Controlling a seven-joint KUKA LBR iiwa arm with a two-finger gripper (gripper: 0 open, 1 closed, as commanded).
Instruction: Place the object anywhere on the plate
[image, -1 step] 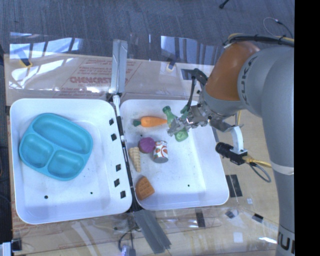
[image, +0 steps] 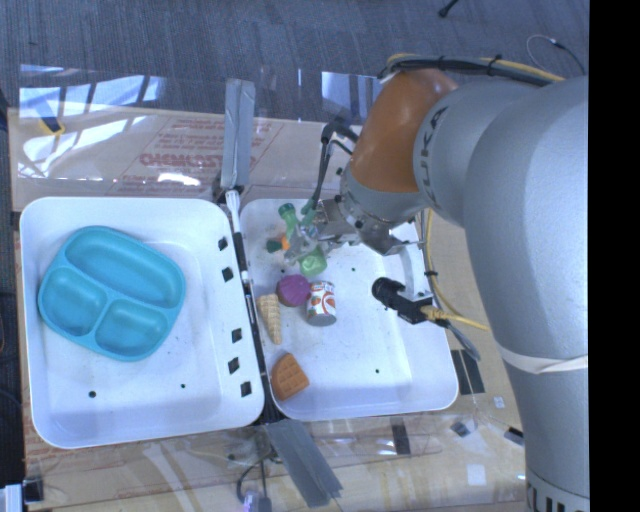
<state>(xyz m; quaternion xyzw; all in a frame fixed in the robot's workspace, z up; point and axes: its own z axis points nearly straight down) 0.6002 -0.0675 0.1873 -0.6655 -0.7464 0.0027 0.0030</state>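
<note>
The pale worktop (image: 130, 150), covered with a shiny clear sheet, carries two shallow white plastic bins side by side, touching along a hinged seam. The left bin (image: 60, 400) and the right bin (image: 380, 385) both sit flat. A grey metal strip (image: 237, 130) stands between them at the far edge.
</note>
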